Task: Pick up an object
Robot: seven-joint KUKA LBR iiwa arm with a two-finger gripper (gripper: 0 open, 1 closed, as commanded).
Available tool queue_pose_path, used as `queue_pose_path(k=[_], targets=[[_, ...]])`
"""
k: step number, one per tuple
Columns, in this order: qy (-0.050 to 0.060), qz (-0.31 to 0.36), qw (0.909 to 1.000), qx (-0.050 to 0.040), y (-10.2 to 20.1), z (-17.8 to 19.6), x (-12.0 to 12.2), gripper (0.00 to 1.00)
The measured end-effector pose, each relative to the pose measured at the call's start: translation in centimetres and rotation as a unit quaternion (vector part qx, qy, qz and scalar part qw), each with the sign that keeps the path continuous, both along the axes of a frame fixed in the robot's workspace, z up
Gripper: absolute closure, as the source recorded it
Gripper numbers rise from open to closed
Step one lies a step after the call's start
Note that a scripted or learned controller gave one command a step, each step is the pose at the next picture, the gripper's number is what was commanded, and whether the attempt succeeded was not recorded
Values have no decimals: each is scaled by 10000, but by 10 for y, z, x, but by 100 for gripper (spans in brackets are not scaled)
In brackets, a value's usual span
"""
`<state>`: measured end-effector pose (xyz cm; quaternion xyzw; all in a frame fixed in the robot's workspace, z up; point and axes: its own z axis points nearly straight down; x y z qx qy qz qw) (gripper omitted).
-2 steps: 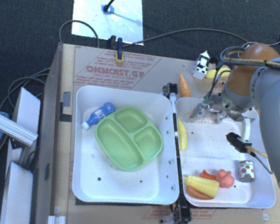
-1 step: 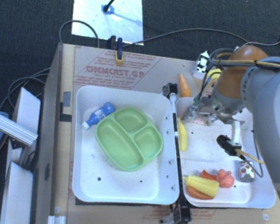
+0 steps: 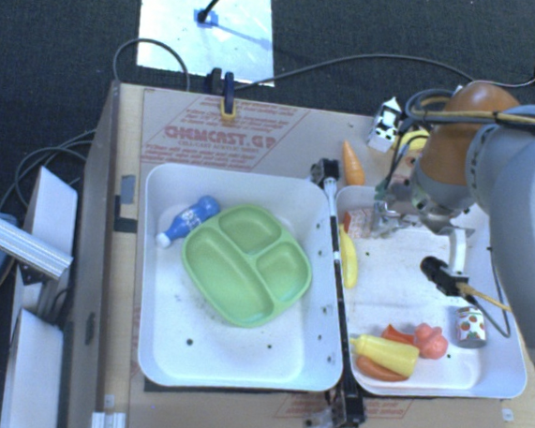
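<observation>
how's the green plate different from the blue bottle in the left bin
Colour: the plate is light green all over; the bottle is blue with a white cap. Size: the plate is far larger than the bottle. Pose: the plate lies flat, three compartments up; the bottle lies on its side. Both rest in the left bin, the bottle by the plate's upper-left rim.

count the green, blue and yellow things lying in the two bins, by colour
green: 1, the divided plate
blue: 1, the bottle
yellow: 2, the banana-like piece and the cylinder
total: 4
</observation>
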<state>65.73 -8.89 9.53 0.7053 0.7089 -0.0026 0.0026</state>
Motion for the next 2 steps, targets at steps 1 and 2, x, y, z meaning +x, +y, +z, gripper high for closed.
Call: queue_pose_path(k=[1, 2], targets=[[24, -11, 10000, -46, -6, 0, -2, 0], [102, -13, 9999, 25, -24, -10, 8, 0]])
